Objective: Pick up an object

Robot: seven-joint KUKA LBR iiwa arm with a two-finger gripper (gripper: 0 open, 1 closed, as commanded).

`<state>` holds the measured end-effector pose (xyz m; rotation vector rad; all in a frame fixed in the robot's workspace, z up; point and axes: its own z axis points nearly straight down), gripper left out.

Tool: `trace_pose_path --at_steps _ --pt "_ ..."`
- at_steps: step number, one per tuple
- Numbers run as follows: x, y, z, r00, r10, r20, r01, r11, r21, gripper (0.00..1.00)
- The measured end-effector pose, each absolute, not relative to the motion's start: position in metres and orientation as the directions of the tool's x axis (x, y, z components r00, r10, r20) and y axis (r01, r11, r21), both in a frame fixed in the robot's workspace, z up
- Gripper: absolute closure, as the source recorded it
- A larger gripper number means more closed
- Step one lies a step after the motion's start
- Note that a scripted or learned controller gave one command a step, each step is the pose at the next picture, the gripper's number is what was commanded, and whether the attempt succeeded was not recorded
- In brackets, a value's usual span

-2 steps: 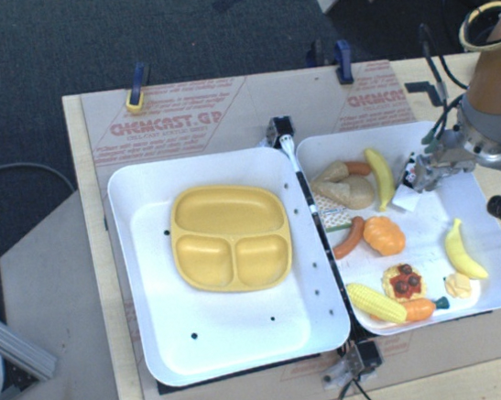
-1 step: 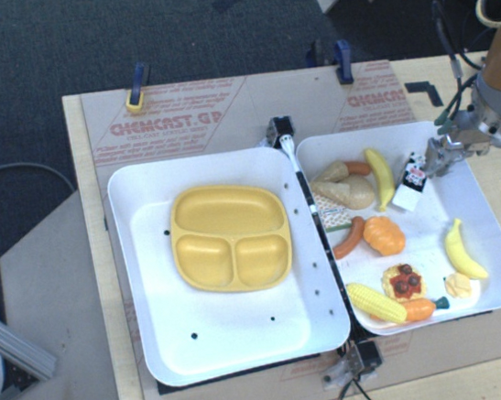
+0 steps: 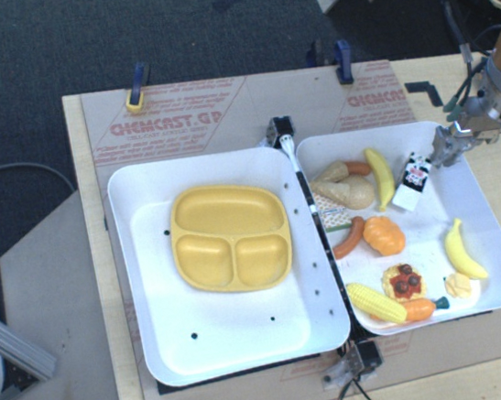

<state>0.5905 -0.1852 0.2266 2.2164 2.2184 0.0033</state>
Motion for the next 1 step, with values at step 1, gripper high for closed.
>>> trace_pose_path --at_steps 1 --pt "0.5747 -0.1304 0.2188 -0.003 1.0 0.002 1.0 0.003 -0.004 1.0"
